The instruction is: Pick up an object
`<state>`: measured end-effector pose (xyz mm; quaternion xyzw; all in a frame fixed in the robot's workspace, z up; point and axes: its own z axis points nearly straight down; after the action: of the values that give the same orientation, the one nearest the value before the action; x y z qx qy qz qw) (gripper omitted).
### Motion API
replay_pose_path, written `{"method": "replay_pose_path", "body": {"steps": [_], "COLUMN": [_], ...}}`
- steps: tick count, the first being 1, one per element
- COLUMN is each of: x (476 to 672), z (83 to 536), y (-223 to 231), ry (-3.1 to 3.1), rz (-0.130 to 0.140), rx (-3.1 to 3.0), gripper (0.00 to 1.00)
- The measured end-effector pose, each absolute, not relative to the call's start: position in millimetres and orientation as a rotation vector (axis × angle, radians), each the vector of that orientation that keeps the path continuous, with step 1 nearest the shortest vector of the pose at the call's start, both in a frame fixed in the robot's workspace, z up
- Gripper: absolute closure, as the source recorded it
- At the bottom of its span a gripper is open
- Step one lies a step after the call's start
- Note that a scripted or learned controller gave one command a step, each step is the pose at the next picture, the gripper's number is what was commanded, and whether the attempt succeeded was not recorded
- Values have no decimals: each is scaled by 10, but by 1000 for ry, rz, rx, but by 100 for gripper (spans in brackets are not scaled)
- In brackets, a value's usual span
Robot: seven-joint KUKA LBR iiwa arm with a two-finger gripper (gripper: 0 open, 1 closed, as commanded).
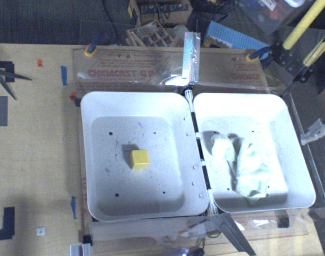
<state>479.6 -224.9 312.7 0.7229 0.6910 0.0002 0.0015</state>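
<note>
I note a yellow block (140, 159) in the white left bin (98, 111); pale crumpled cloth (242, 164) in the white right bin (279, 116).

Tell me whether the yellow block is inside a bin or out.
Inside: the yellow block rests on the left bin floor, apart from its walls.

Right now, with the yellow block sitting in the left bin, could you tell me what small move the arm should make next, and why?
Probably bring the arm in over the left bin and centre it above the yellow block. The block lies alone near the middle of that bin's floor, well away from its walls, so it looks an easier pick than the crumpled white material in the right bin.
</note>
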Motion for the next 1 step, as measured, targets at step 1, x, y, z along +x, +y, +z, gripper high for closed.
{"method": "replay_pose_path", "body": {"steps": [1], "x": [4796], "z": [3127], "y": [-2249], "ry": [2169], "rz": [1], "rx": [2269], "gripper": [0]}}
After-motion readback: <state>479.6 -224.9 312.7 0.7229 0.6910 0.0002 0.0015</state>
